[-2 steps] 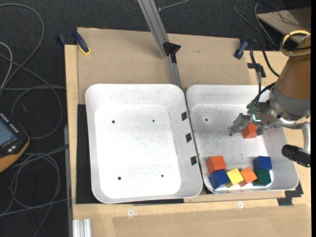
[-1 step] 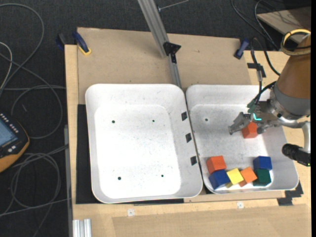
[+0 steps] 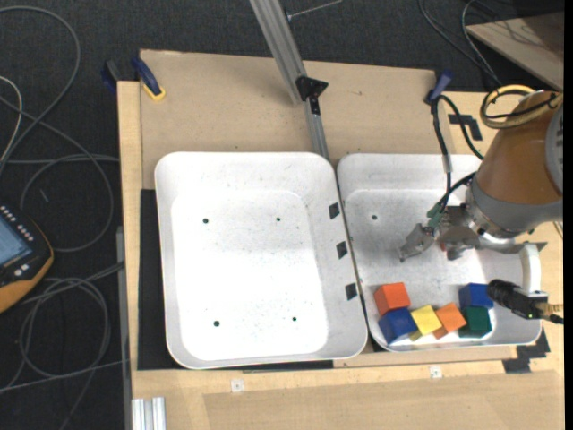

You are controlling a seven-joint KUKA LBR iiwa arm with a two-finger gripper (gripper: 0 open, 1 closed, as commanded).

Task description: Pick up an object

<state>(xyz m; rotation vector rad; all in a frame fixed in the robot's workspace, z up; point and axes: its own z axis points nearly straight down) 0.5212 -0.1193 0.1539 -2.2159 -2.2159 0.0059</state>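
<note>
Hovering over bare floor mid right bin (image 3: 394,186), jaws (image 3: 436,243) spread, holding nothing, blocks (image 3: 433,316) crowding its near rim.

Glossy white plastic bins (image 3: 179,186) on a matt pale wooden bench (image 3: 233,83).

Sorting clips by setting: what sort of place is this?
Probably a robotics lab: a robot arm over two white bins on a bench, loose cables on dark floor.

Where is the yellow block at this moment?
The yellow block lies in the right bin, near its front edge, between a blue block and an orange block.
</note>
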